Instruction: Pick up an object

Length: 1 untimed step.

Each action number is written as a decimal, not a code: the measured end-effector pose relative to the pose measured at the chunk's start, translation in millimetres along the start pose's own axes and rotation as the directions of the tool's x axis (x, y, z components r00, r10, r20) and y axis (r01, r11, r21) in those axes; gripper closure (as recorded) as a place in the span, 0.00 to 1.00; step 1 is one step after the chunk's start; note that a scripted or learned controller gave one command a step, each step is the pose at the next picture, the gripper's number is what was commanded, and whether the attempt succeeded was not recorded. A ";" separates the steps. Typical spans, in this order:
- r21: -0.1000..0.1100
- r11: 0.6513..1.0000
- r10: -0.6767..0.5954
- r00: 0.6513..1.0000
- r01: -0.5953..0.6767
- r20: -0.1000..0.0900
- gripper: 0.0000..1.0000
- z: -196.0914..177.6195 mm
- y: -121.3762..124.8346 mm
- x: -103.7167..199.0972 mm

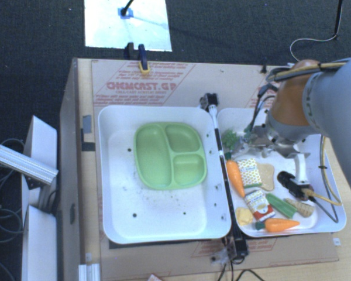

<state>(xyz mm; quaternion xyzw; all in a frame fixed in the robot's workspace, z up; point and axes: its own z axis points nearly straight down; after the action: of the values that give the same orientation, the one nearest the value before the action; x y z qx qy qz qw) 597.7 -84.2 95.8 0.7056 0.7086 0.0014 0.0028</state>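
A green plate point(169, 156) with three compartments lies in the left bin point(120, 218), toward its far right corner, and the bin floor around it is flecked with dark specks. Both bins rest on a brown board point(158, 81) printed with red lettering — a blue-and-yellow clamp point(143, 59) grips its far edge, and a black clip point(210, 102) sits where the two bins meet. Beyond the bench, a white sheet point(128, 16) lies on the dark carpet point(29, 45), and an aluminium rail point(20, 160) juts in at the left.
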 end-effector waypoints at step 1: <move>-0.003 1.000 0.002 1.000 -0.002 0.001 0.00 8.1 -46.8 -14.0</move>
<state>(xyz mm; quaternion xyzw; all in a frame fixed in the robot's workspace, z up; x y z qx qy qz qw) 551.0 -98.4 87.4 0.7064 0.7078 0.0022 0.0044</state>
